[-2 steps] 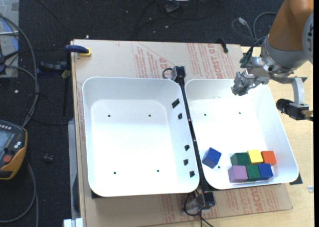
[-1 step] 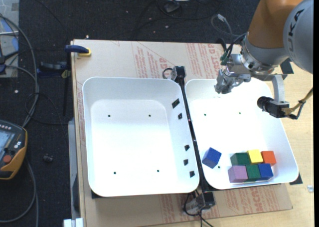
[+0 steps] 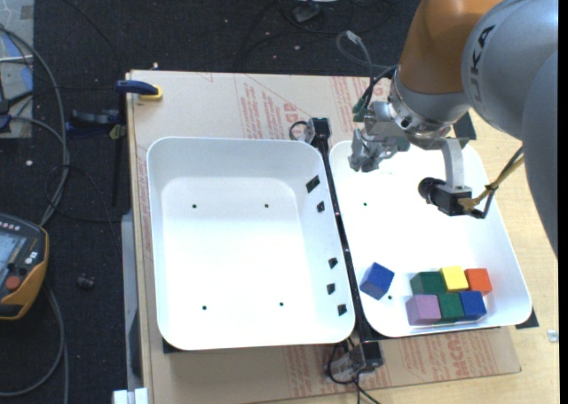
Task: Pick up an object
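Note:
In the right bin (image 3: 417, 233), a blue cube (image 3: 377, 280) lies alone near the front left. Beside it, at the front right, several blocks sit packed together: a dark green one (image 3: 429, 283), a yellow one (image 3: 454, 278), an orange one (image 3: 477, 280), a purple one (image 3: 423, 308), another green one (image 3: 451, 304) and a blue one (image 3: 472, 304). My gripper (image 3: 367, 155) hangs over the far left corner of this bin, well away from the blocks. I see nothing in it.
The left bin (image 3: 231, 162) stands next to the right one, with a black divider rail (image 3: 337, 225) between them. A black fitting (image 3: 445, 195) on the arm hangs over the right bin's far half. A blue clamp (image 3: 138, 89) sits at the bench's far left corner.

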Available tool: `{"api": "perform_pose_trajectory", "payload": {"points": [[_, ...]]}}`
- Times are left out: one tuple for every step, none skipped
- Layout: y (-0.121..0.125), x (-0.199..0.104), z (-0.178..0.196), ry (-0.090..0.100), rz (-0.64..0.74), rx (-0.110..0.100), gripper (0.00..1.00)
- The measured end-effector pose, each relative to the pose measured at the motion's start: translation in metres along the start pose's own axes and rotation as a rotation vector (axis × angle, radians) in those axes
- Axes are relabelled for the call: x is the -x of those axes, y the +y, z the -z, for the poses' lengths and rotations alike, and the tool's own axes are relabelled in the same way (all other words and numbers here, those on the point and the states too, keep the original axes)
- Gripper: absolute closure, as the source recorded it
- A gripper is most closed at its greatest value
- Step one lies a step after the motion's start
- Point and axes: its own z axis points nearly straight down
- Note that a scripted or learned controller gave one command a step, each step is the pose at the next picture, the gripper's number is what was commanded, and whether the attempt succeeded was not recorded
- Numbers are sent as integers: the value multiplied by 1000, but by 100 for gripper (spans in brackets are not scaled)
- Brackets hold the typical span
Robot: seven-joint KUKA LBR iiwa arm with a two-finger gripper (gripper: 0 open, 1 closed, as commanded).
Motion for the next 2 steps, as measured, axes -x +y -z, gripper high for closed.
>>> {"api": "perform_pose_trajectory", "payload": {"points": [[-4,-56,-14,0,0,0,100],[-10,-101,-21,-1,-1,1,100]]}}
